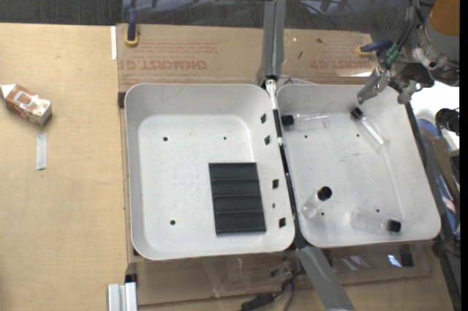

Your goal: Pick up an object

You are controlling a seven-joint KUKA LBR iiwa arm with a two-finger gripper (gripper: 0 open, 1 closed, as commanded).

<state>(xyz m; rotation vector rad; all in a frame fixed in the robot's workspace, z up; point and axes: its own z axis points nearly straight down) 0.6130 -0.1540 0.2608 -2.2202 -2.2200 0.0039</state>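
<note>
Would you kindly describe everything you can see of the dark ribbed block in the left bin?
The dark ribbed block is a flat, black or very dark grey rectangle, crossed by ridges that split it into about four bands. It looks matte, perhaps rubber or plastic. It lies flat on the floor of the left bin, toward the near right part, long side running away from the camera. Nothing else touches it.

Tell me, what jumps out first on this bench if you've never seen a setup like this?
The black ribbed block lying flat in the left bin stands out most against the white. The right bin holds several clear tubes with black caps, scattered and hard to make out. At the upper right, the arm's pincer hangs over that bin's far edge.
</note>
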